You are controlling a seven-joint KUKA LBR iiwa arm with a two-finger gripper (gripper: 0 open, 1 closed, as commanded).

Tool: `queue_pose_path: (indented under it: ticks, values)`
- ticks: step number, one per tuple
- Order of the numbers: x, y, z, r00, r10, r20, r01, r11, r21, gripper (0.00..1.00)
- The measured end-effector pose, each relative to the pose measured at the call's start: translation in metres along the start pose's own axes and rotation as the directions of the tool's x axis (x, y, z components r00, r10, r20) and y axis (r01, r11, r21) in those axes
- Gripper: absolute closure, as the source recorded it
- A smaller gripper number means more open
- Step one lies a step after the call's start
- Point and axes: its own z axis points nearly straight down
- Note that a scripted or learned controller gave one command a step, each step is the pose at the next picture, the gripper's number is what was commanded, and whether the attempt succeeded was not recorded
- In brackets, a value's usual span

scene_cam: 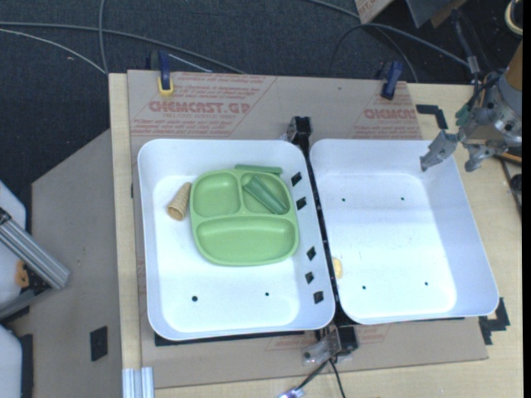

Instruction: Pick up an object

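Overhead slanted view of the work bench. A dark carpeted floor [249, 23] crossed by thin grey cables [104, 23] surrounds a light wooden table [79, 214]; an aluminium rail [33, 255] lies at the far left. On the table rests a printed cardboard sheet [207, 98], clamped along its far edge by two blue clips, one at left [165, 71] and one at right [390, 79].

Left bin [166, 305]: a shallow white tray holding a green divided plate [245, 239] slightly left of and above centre. A green pod-shaped object [265, 194] lies tilted in the plate's upper right compartment, and a flat green strip [259, 170] lies just beyond the plate's far rim. A small tan cone [178, 201] lies on the bin floor, touching or just beside the plate's left edge. Black markers run down the seam between the bins, where a small yellow item [336, 267] sits at the inner edge of the right bin.

Right bin [398, 247]: a shallow white tray with small dark dots on its floor.

Gripper [455, 152]: at the far right, above the right bin's upper right corner, well apart from all objects in the left bin. Its two grey fingers [436, 152] are spread apart, with nothing between them.
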Motion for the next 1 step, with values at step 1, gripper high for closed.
queue_pose_path:
  ticks: [1]
  values:
    - [0.0007,0.0027,-0.0084,1.000,-0.004,0.004,0.004,1.000,-0.014,0.00]
